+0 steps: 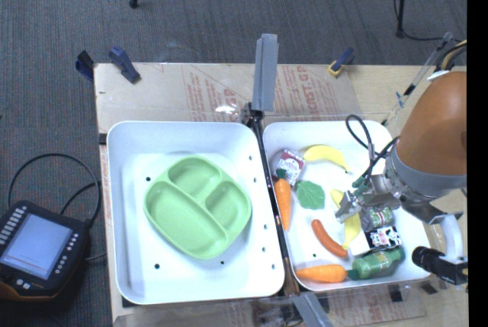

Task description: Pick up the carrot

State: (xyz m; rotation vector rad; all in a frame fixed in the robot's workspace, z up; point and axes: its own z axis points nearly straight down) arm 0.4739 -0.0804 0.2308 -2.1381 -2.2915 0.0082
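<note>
Jaws: cannot tell how they stand; the two-finger gripper (355, 205) is a small grey cluster, too blurred to read. Nothing visibly sits between its fingers.

Arm pose: grey arm with orange band (435, 127) reaches in over the right shallow white bin (381, 136), wrist bent down, gripper low over the bin's middle-right part.

Count, all placed against the right bin:
- Orange carrot-like pieces, three. Long orange carrot (283, 202) lies along the bin's left wall, green top end up. Second carrot (323, 273) lies at the bin's front edge. Shorter curved orange-red piece (328, 238) sits near the bin's centre; kind unclear.
- Yellow banana (325, 155), one, toward the bin's back.
- Green leaf-shaped piece (310, 194), one, just beside the long carrot.
- Green bottle (377, 263), one, at the front right.
- Small printed packet (288, 164), one, at the back left.

Left of the right bin: second white bin (122, 165) holding one green three-compartment plate (198, 205).

Hidden: yellow item under the gripper, partly covered.
</note>
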